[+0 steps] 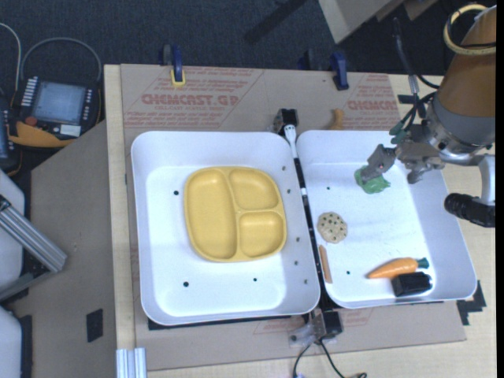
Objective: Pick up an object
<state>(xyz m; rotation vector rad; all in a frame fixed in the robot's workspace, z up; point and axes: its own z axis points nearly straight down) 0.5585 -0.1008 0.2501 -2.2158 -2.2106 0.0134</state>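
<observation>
At the bottom right of the frame, in the right bin (441,211), lie a black block (412,284) and an orange carrot (396,268), touching. A bit higher, left, sits a round cookie (332,227). The left bin (150,211) holds a yellow tray (235,212). Farther up on the right, the gripper (376,172) pinches a green thing (372,182) between its fingers

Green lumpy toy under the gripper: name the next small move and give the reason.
Probably a short straight lift. The grey two-finger gripper sits low over the green lumpy toy in the right white bin, apparently touching it; raising it slightly would show whether the toy comes up.
</observation>
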